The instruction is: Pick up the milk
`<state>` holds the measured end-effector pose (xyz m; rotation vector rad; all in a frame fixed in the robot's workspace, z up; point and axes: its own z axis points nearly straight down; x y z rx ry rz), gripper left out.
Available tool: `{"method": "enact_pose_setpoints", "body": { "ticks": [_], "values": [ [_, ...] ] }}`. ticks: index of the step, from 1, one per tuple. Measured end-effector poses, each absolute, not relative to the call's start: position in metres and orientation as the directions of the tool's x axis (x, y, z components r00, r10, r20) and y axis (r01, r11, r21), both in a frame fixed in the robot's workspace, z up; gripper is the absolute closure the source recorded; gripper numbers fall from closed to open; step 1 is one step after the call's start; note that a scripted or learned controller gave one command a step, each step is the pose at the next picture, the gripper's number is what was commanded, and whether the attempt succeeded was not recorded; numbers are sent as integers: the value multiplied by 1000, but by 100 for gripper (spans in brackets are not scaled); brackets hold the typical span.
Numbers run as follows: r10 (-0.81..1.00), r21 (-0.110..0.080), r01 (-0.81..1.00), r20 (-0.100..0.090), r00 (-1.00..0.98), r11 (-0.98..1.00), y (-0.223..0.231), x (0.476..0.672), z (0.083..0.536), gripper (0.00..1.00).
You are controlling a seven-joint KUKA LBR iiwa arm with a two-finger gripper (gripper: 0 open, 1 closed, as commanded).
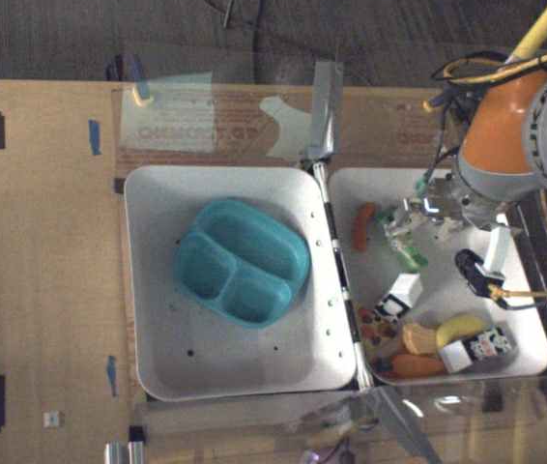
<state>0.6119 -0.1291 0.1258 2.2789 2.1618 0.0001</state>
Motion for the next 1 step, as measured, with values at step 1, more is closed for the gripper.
{"method": "enact_pose_setpoints", "body": {
  "ticks": [1],
  "values": [
    [987, 1, 987, 0, 161, -161, -122, 558, 240, 0]
  ]
}}
